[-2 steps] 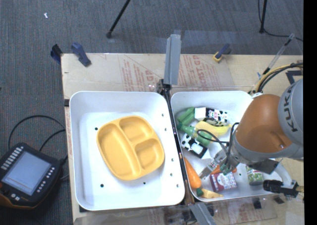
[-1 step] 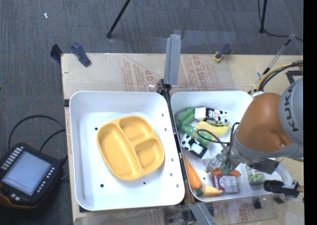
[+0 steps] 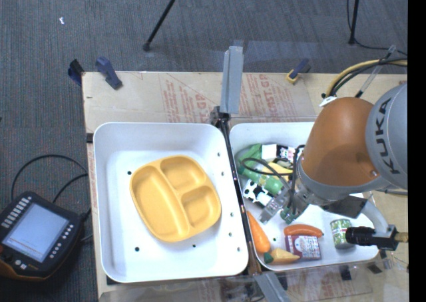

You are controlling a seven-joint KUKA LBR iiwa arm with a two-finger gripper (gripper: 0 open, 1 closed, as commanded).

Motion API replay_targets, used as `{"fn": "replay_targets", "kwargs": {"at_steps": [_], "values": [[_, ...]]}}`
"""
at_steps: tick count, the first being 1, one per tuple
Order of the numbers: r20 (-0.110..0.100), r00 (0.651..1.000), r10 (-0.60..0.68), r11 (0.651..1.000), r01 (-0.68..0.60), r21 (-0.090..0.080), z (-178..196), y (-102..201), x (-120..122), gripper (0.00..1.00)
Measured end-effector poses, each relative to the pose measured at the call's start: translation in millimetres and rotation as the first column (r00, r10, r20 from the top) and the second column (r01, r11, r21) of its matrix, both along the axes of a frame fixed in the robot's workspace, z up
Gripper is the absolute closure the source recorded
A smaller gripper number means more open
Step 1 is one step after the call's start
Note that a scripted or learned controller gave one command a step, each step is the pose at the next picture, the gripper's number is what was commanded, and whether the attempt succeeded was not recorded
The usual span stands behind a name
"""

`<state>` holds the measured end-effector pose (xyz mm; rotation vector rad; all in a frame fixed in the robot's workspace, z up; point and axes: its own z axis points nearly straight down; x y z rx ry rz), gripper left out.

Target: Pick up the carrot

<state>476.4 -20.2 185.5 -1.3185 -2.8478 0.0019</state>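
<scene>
cardboard-topped bench [image 3: 153,98] bears two white bins [image 3: 113,161] on grey carpet [image 3: 80,14].

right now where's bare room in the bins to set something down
Left bin: open white floor all around the yellow divided plate, widest along its left wall and near edge. Right bin: crowded, with the carrot, toy cow, green items and the gripper packed close.

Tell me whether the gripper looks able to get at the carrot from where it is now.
Probably yes. The carrot lies exposed along the right bin's left wall, nothing on top of it, with the gripper just above and to its right. That wall beside it may crowd the grasp.
</scene>
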Motion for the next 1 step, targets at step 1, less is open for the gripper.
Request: {"fn": "replay_targets", "kwargs": {"at_steps": [1], "values": [[0.002,0.887,0.463,0.887,-0.463,0.001,21.4,54.5,0.3,1.0]]}}
